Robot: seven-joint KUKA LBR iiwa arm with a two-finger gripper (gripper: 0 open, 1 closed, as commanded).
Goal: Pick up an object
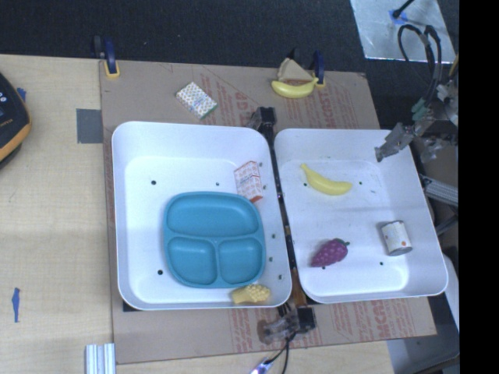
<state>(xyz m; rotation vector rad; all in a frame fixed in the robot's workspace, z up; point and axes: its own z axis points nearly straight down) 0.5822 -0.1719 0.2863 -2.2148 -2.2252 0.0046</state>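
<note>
Right bin (405, 283) holds banana (326, 181) lying left-right.

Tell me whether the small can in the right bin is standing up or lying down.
Lying down. The can rests on its side on the right bin floor, its round end face turned toward the near edge.

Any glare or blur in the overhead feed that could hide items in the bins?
Camera view: even, soft lighting; the white bins look bright but not blown out; banana, grapes and can read clearly with faint shadows; the hand at the right bin's corner is dim and slightly soft.
</note>
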